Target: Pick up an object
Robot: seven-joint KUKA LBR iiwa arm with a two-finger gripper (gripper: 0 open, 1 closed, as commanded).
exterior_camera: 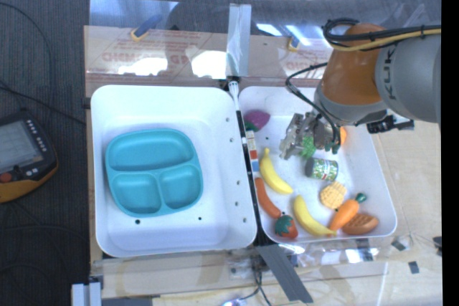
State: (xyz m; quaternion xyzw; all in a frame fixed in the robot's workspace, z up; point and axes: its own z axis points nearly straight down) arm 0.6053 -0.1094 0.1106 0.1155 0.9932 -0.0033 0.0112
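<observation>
Hanging over the upper middle of the right bin (384, 186), the claw (310, 138) sat well clear of that bin's walls, with bare white floor open to its left as far as the purple piece (257, 117) near the divider. Whether its fingers were spread or closed could not be told. A small green item (309, 147) lay right at the claw, too hidden to say if it was gripped. Just below the claw lay a green-labelled can (323, 169) on its side, long axis running left to right. Lower left, a smooth yellow banana (273, 175) pointed diagonally from upper left to lower right. Further below sat a bumpy yellow corn piece (331, 194), an orange carrot (343, 213), a second banana (309, 218) and a strawberry (285, 226). Far left, the other bin (215, 111) carried a glossy teal divided plate (153, 170).
</observation>
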